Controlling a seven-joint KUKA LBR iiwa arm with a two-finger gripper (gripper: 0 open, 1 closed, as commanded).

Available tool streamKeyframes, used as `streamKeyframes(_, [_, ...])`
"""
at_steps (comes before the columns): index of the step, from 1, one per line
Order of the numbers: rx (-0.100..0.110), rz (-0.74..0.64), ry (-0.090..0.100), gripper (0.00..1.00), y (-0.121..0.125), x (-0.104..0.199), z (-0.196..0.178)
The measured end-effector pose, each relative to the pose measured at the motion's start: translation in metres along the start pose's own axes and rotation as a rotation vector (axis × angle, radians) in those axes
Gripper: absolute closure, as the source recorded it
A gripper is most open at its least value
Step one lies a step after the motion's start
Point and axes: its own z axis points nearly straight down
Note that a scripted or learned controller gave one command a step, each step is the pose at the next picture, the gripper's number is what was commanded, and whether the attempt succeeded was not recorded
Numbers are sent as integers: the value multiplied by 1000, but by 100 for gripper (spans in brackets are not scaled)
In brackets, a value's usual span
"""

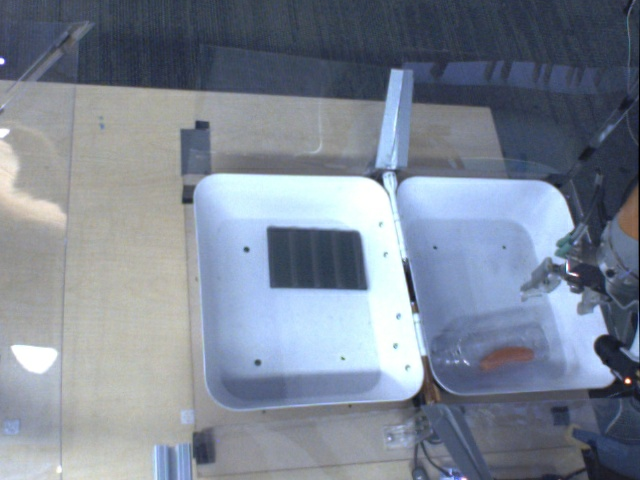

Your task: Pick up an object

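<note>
We are hanging over the far right side of the right bin [470, 203], with the gripper [556, 278] reaching in from the edge of the view. How wide it stands we cannot tell; the metal parts at the tip are blurring together, and we are seeing nothing caught in it.

The thing to take is lying below and a little to the left of us, near the bin's front wall: a clear bottle [490, 346] on its side, with something orange [508, 356] showing in or through it. Whether the orange piece is inside the bottle or just beside it we cannot say. The left bin [225, 268], well away from us, is carrying only a dark ribbed panel [316, 258] on its floor.

We are judging this as the approach, with the grasp not yet made. To do it well, we should be moving toward the front wall until we are centred over the bottle, then turning so we are closing across its narrow width, not along its length. Clear plastic is slick and rolls, so we should be coming straight down over its middle, and keeping clear of the bin wall close behind it.
</note>
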Motion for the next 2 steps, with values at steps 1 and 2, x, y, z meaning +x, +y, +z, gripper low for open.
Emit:
streamKeyframes(1, [5, 133, -1, 0, 49, 14, 49])
streamKeyframes(2, [-6, -21, 2, 0, -11, 37, 90])
